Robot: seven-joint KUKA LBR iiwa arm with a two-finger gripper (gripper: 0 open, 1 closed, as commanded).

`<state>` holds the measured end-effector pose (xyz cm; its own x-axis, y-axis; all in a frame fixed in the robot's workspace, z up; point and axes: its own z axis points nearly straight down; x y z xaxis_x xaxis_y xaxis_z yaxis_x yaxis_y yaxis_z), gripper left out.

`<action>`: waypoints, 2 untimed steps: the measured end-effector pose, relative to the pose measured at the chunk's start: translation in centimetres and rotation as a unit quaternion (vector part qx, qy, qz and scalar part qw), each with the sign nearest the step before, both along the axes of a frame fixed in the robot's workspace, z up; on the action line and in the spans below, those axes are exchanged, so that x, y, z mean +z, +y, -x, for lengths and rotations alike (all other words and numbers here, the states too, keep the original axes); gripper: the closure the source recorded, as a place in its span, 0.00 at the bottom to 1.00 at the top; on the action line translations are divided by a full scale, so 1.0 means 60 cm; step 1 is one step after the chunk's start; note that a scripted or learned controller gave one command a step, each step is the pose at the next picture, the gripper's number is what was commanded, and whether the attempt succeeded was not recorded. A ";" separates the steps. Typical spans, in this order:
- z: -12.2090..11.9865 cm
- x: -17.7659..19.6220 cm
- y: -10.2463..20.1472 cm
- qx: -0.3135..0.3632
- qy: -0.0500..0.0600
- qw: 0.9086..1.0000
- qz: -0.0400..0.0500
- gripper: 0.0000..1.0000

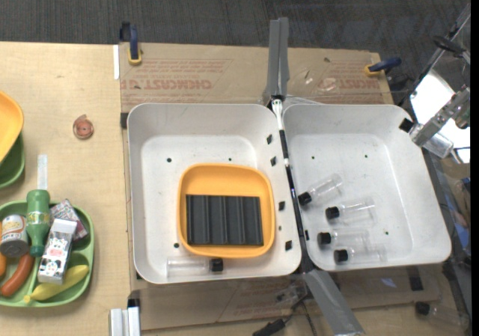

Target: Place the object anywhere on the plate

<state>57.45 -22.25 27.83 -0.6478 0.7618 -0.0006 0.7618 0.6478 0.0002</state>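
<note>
Nearest the camera, at the front edge of the left bin point(142, 177), one clear vial with a black cap point(196, 267) lies on its side, just outside the front rim of the plate point(224, 174). That plate is orange-yellow, a rounded square with a raised lip, and a dark ribbed rectangular insert point(224, 220) covers most of its floor. It sits toward the front of the left bin, leaving bare white floor behind it and along both sides.

At lower left on the wooden tabletop point(60, 80), a green sectioned tray point(78, 282) holds toy food: a green bottle, a small carton, a can, a sausage and a banana.

Four more clear vials with black caps point(348, 231) lie scattered in the front half of the right bin point(419, 245), close together but mostly apart from each other; the rear half of that bin is open white floor. Both bins are shallow, smooth white plastic with rounded corners, touching along a centre seam under a grey bar point(278, 57).

Farther back, brown cardboard point(202, 76) lies under the bins, clipped at its rear corners. An orange-yellow dish point(7, 129) and a small pink round piece point(83, 127) sit at far left.

At the right edge, the gripper point(438, 132) hangs just outside the right bin's rim; whether it is released or clenched cannot be told.
</note>
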 end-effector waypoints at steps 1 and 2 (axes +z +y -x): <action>-0.034 0.055 0.001 0.079 -0.001 0.997 0.001 1.00; -0.055 0.139 0.001 0.185 -0.002 0.983 0.001 1.00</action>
<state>60.75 -22.20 36.16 -0.8802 0.4745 -0.0045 0.4745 0.8803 0.0011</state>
